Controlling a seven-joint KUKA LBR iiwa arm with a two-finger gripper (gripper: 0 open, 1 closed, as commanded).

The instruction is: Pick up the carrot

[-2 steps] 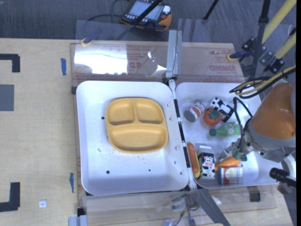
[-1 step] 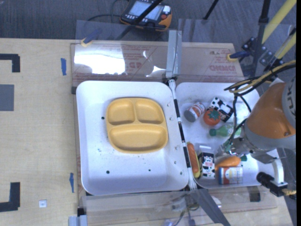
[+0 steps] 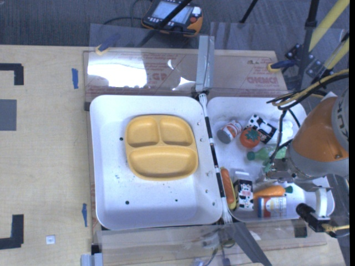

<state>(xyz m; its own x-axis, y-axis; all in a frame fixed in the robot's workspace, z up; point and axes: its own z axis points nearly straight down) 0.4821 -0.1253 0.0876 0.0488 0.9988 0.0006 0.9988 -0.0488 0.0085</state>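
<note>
The carrot point(image 3: 269, 191) is an orange, elongated piece lying crosswise in the right bin point(image 3: 222, 111), near its front edge. It rests just above a white bottle point(image 3: 279, 206). The arm, with its orange band point(image 3: 320, 133), leans in from the right. Its gripper point(image 3: 273, 170) hangs directly above and just behind the carrot, very close to it. The wrist body hides the gripper's tips from the camera.
The right bin also holds a hot dog point(image 3: 226, 183), a small cow-print carton point(image 3: 244, 193), a can point(image 3: 229, 132), an orange tomato-like toy point(image 3: 249, 138), a black-and-white toy point(image 3: 261, 126) and a green piece point(image 3: 258, 155). A yellow divided plate point(image 3: 161, 147) lies in the left bin point(image 3: 105, 165).
</note>
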